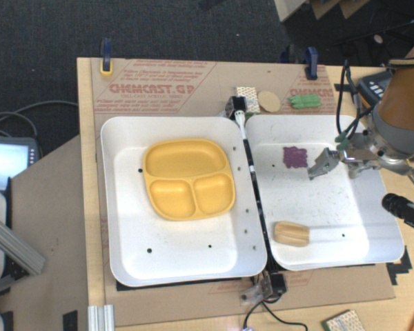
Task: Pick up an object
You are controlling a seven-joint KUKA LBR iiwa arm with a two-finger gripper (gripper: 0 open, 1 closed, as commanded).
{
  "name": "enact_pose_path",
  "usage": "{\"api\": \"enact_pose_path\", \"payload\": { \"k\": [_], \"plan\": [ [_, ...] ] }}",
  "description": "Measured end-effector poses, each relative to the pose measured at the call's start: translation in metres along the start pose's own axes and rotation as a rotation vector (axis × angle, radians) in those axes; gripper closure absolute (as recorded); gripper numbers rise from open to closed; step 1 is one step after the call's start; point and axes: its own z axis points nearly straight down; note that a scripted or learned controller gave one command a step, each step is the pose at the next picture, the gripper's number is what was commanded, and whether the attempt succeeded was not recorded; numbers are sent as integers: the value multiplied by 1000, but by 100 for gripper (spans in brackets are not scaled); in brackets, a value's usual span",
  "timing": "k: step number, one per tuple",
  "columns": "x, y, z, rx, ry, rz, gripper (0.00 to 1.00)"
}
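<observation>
In the right bin (372, 250), a small purple square piece (294, 156) lies flat near the far side. A tan bread-like lump (291, 234) rests near the bin's front left corner. My gripper (339, 168) hangs over the middle of this bin, just right of the purple piece. Its two grey fingers stand apart, and only white bin floor shows between them. The arm's orange band (403, 102) is above it at the right edge. The gripper is well clear of the tan lump.
The left bin (117, 185) holds a yellow divided plate (190, 178). Behind the bins, a green piece (305, 101) and a tan disc (268, 101) lie on the cardboard. Blue clamps (310, 62) stand at the bench's far edge.
</observation>
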Motion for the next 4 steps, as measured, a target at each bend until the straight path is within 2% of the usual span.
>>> {"api": "enact_pose_path", "payload": {
  "k": [1,2,3,4],
  "plan": [
    [14,91,123,-2,-1,-4,0],
    [-16,128,142,-5,-3,0,0],
    [-15,128,129,-8,-3,0,100],
    [-15,128,130,-6,-4,-1,0]
  ]
}}
